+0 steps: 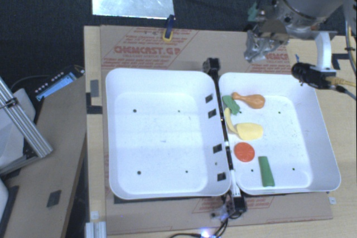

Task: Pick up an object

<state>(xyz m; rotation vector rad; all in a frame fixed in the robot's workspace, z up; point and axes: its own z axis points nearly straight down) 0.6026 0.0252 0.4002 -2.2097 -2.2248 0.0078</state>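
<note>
Arm parked high at about 1 o'clock; claw (pixel 257 53) hangs over the desk (pixel 145 44) just beyond the right bin's (pixel 323 136) far rim, carrying nothing. Whether it is spread or closed I cannot tell from here. Step judged: pre-approach, no object chosen yet. Items cluster along the right bin's left side: drumstick (pixel 250 100), yellow piece (pixel 249 131), red disc (pixel 244 151), green stick (pixel 266 170). Green stick looks the easiest target: lies apart from the others, near the 6 o'clock rim, long axis running roughly 12-to-6, tilted slightly toward 11. Next move calls for travel toward 6 o'clock, descent, closing across the stick's short width.
</note>
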